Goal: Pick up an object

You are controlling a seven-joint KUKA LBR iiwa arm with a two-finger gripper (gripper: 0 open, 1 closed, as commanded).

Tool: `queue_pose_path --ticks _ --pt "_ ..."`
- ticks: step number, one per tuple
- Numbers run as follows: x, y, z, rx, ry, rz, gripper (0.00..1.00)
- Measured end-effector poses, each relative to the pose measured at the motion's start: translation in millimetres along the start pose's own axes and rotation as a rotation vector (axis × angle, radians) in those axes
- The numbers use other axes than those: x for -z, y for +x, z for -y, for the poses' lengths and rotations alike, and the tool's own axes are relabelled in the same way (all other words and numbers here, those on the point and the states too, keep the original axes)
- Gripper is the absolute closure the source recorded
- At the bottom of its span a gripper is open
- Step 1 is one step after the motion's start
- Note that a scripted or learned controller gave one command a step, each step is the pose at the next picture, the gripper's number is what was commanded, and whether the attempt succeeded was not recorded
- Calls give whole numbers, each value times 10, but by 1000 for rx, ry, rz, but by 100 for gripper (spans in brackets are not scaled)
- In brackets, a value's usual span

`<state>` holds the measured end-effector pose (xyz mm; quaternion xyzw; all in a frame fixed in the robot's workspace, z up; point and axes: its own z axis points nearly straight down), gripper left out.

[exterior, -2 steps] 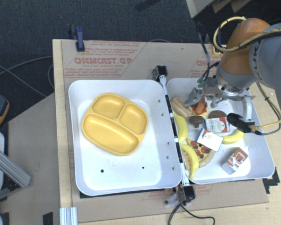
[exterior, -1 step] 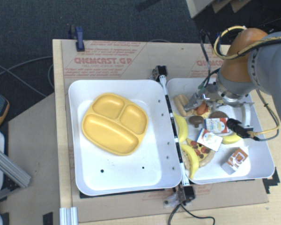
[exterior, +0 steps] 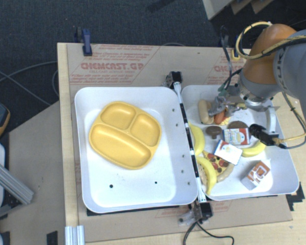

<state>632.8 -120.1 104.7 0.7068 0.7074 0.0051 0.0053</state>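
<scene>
So the grey arm with the orange band (exterior: 268,52) is being reached in from the right, and the claw (exterior: 222,103) is being lowered into the upper left part of the right-hand shallow white bin (exterior: 285,180). It is being hung right over a hot-dog-shaped toy with a red sausage in a tan bun (exterior: 210,112); honestly whether the claw is wide or narrow can't be told, and nothing is being seen held in it.

The rest of the toy food is being kept in that same bin: a yellow plastic banana (exterior: 197,139) along the left wall, a second banana (exterior: 208,170) below it, a small white carton with a red label (exterior: 236,135), and an orange-and-white box (exterior: 257,173) near the front.

The left white bin (exterior: 92,188) is being occupied by a yellow three-compartment plastic plate (exterior: 125,134). Both bins are being carried by the cardboard-covered counter (exterior: 117,65).
</scene>
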Motion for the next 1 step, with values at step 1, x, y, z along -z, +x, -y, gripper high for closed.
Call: queue_pose_path --ticks 1 --pt "862 924 212 8 7 -3 100"
